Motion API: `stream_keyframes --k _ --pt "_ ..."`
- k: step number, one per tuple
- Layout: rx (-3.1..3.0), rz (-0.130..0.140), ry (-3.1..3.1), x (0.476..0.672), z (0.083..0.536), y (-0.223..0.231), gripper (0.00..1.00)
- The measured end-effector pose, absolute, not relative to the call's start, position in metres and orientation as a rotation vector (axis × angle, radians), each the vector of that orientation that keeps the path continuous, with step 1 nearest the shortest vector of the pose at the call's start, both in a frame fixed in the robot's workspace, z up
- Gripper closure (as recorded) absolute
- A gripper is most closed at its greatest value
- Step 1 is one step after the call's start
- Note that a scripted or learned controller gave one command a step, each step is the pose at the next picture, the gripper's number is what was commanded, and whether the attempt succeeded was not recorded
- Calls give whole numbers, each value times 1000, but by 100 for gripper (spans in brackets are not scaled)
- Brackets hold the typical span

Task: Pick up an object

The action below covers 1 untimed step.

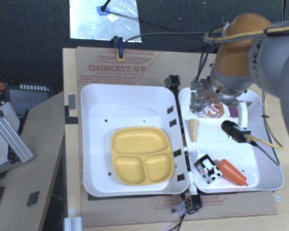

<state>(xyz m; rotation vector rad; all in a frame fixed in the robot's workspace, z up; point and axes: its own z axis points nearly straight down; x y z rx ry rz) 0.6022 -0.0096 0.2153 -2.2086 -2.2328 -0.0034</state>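
gripper (pixel 201 101) low at right bin (pixel 265 177) upper left, over red-white packet (pixel 213 109) | we cannot tell its state | packet likely light, crinkly; we'd pinch its middle

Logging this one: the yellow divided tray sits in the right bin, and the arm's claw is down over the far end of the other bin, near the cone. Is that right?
Not quite. The camera view shows the yellow divided tray in the left bin, not the right. The rest holds: the claw is down over the far end of the other bin, near the cone.
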Motion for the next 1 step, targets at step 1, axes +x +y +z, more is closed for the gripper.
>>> stream_keyframes --k 1 --pt "-2209 -5 -2233 602 228 44 100"
